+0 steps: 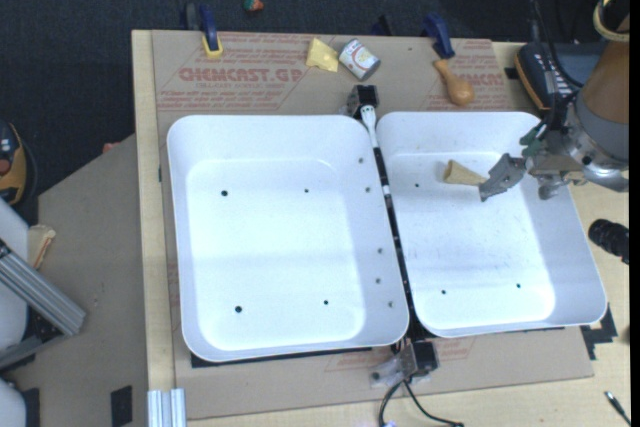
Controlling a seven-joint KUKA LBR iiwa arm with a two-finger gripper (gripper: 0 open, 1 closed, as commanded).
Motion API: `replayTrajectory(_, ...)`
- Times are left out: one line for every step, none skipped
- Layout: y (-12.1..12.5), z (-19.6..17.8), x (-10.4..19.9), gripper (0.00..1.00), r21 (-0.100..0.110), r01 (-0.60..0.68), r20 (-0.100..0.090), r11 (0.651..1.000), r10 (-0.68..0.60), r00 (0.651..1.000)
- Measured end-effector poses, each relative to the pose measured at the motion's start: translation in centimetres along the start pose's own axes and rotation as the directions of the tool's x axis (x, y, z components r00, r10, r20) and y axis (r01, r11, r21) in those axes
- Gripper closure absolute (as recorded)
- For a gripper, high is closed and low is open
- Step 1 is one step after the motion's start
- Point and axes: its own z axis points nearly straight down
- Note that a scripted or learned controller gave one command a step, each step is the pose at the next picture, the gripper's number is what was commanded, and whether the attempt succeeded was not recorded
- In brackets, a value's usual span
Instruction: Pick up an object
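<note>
Tan wedge-shaped block (462,173): lies in the right bin (560,295), toward its far edge, long axis roughly along that edge. Gripper (497,181): just beside the block's right end, reaching in from the right; finger spread cannot be told. Left bin (200,315): adjoining.

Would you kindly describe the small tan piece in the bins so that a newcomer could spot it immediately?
Start at the right-hand white bin of the two. In its upper half, near the middle, lies a small tan wedge, just left of the pincer. It is the sole loose object on that bin's white floor; the yellow piece and the brown pear-shaped item lie outside the bins, on the board beyond them.
</note>
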Motion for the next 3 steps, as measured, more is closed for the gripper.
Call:
replayTrajectory(2.3, -23.0, 2.6, 0.00, -0.024, 0.004, 0.005, 1.000, -0.004, 1.000)
replayTrajectory(-1.1, -16.6, 16.8, 0.00, 0.007, 0.016, -0.003, 1.000, -0.016, 1.000)
replayTrajectory(-4.6, -29.3, 16.0, 0.00, -0.019, 0.002, -0.001, 1.000, -0.002, 1.000)
